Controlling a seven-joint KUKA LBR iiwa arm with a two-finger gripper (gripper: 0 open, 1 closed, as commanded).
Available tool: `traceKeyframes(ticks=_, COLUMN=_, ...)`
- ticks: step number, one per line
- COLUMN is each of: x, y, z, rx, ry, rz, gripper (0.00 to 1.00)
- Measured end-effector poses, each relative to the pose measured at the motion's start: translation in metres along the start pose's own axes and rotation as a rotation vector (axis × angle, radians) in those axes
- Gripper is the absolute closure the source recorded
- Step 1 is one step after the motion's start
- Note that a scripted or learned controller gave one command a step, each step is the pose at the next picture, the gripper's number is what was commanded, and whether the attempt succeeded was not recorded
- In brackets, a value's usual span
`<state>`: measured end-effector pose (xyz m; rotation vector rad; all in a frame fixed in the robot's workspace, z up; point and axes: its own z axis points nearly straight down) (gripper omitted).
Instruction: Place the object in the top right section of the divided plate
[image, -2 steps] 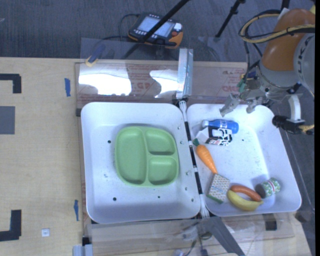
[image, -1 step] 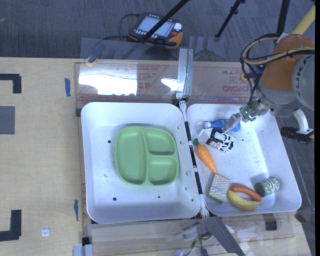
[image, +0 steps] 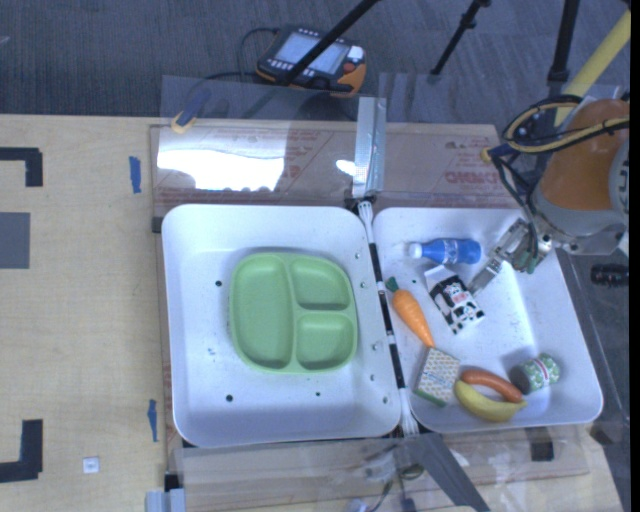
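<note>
The green plate (image: 292, 312) sits in the left bin (image: 190, 260). It has three parts: one big part on the left and two small ones on the right.

The toys all lie in the right bin (image: 575, 340). A blue bottle (image: 447, 251) lies near the top. Just below it is a small black and white carton (image: 457, 303) (it looks like it has cow spots). An orange carrot (image: 411, 313) lies by the wall between the bins. Lower down are a sponge (image: 437, 377), a yellow banana (image: 487, 401), a hot dog (image: 489, 382) touching the banana, and a small green and white can (image: 537, 374).

The gripper (image: 497, 266) hangs over the right bin, near the bottle and the carton. Its fingers look a little apart, with nothing between them.
</note>
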<state>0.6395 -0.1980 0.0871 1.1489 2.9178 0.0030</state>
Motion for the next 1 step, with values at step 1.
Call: traceKeyframes(ticks=1, x=-0.0209, y=-0.0132, z=-0.0154, rx=0.0, ry=-0.001, rz=0.225, gripper=0.0)
